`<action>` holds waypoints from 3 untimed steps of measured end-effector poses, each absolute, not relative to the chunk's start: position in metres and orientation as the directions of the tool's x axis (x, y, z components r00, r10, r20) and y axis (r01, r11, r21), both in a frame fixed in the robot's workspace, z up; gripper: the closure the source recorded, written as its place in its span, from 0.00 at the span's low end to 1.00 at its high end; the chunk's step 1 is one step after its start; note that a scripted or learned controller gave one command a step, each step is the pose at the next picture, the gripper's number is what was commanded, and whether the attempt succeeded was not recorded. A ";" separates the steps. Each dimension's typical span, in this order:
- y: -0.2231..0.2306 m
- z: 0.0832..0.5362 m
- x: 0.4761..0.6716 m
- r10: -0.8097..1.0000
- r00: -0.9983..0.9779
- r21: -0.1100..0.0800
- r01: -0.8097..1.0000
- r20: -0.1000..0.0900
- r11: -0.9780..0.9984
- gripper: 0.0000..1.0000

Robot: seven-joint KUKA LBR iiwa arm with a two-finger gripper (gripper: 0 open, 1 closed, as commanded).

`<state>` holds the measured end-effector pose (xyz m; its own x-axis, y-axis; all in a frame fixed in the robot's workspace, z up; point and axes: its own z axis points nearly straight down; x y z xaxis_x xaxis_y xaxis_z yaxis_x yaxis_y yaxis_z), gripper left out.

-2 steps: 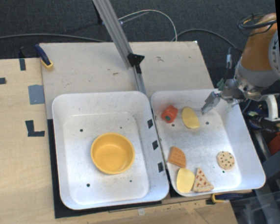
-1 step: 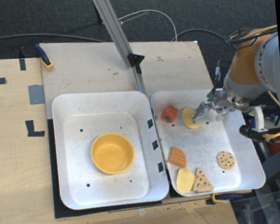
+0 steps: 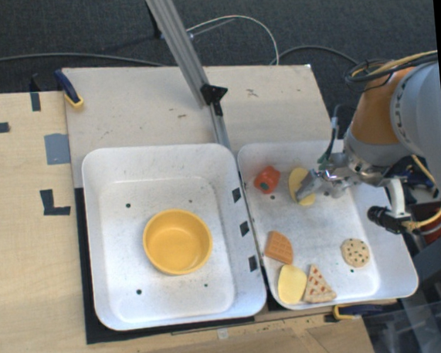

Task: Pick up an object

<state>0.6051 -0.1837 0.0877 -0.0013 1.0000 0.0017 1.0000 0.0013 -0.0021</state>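
We see the left bin [image 3: 108, 221] holding a yellow bowl [image 3: 177, 240]. In the right bin [image 3: 385, 276], at its twelve o'clock, the gripper [image 3: 320, 184] touches a yellow toy piece [image 3: 299, 181]; we cannot tell whether the jaws pinch it.

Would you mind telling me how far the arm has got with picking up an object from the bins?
Done: the arm has reached into the right bin, and its gripper is low beside the yellow piece. In hand: nothing visibly; whether it grips that piece cannot be told. Left: the grasp and lift. The cookie, orange tomato, pizza slice and the yellow bowl in the left bin all lie on the bin floors.
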 end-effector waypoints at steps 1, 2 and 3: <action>-0.183 0.098 0.605 1.000 -0.004 -0.002 1.000 0.000 0.004 1.00; -0.178 0.142 0.610 1.000 -0.002 0.003 1.000 0.000 0.002 1.00; -0.177 0.206 0.611 1.000 -0.002 0.006 1.000 -0.002 0.002 1.00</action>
